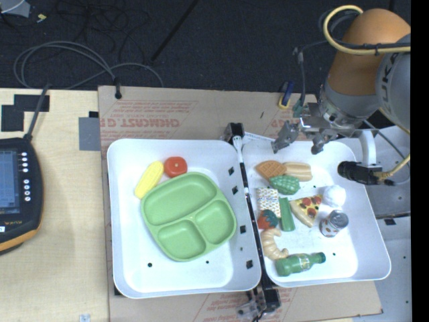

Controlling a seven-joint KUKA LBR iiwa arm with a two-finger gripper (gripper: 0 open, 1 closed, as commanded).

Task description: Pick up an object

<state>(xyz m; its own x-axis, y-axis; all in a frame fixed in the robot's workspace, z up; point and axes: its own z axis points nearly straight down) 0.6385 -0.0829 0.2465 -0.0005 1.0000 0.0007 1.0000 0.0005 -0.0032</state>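
Note:
My gripper [301, 139] hangs over the back edge of the right bin [369, 247], open, with nothing between its fingers [283, 140]. Just in front of it lie a brown waffle [269, 168], a hot dog bun [298, 172] and a green bumpy piece [285, 184]. Further forward are a checkered packet [267, 197], a green stick [286, 215], a pizza slice [308, 209], a white ball [333, 194], a small can [333, 223], a tan croissant [271, 243] and a green bottle [299, 263].
The left bin [127, 260] holds a green divided plate [188, 215], a yellow corn cob [149, 179] and a red tomato [175, 166]. A teach pendant [13, 186] lies at the far left of the bench. Cables run across the dark floor behind.

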